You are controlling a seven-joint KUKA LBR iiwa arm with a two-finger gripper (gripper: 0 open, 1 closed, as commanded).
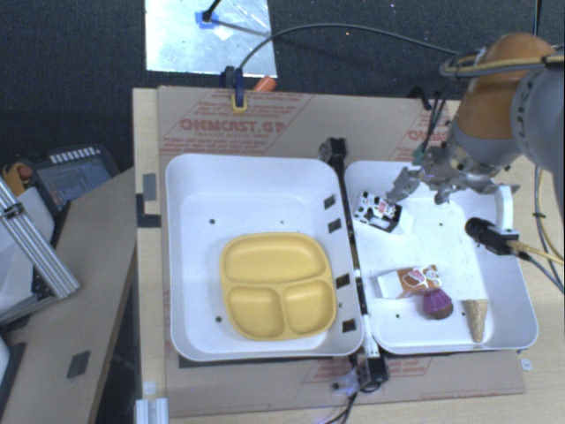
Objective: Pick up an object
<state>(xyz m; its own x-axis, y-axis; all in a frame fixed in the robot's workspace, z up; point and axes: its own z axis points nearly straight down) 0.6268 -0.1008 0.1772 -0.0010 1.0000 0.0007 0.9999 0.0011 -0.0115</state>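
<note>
White plastic bins sit side by side on the worktop [150, 343]: the left bin [190, 237] carries a yellow tray [276, 285], and the right bin [508, 312] holds the loose pieces the task could take. The arm [503, 87] reaches in over the right bin's far end, and its claw [424, 182] hovers just beside a small black-and-white toy [378, 210]; whether the claw is spread or closed cannot be told from this slant, and nothing is seen held in it. Near the front of the same bin lie a white-and-orange block [406, 281], a purple piece [436, 304] touching it, and a cone [477, 318] close by. The toy looks the likeliest target, and the risks follow from its place: it lies near the wall between the bins, so a descent slightly off could strike that wall or nudge the toy aside. Its small, uneven shape could also slip out as the claw pinches.
</note>
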